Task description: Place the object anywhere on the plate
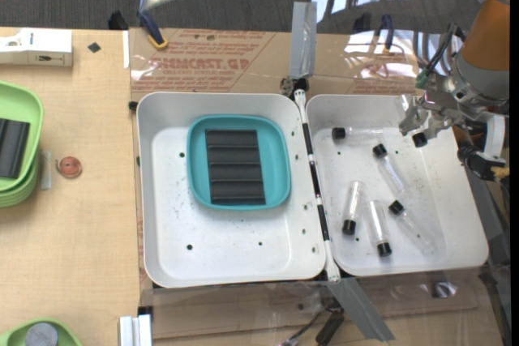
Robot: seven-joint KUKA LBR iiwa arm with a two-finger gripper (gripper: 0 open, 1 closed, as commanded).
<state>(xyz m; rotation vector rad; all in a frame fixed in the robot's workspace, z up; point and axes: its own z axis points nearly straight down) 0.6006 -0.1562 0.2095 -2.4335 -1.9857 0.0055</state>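
A teal plate (278, 166) with a dark ridged insert (235, 166) lies in the left white bin (162, 231). Several clear tubes with black caps lie in the right bin (462, 239), among them one tube (353, 202) near the middle and another (378, 224) beside it. My gripper (422, 126) hangs over the far right part of the right bin. It is shut on a clear tube whose black cap (419, 139) pokes out below the fingers. The plate is well to the left of the gripper.
The ridge where the two bins meet (312, 174) runs between gripper and plate. On the wooden bench at the left are a green tray (24, 174) and a small red disc (70, 166). Cardboard (211, 53) lies behind the bins.
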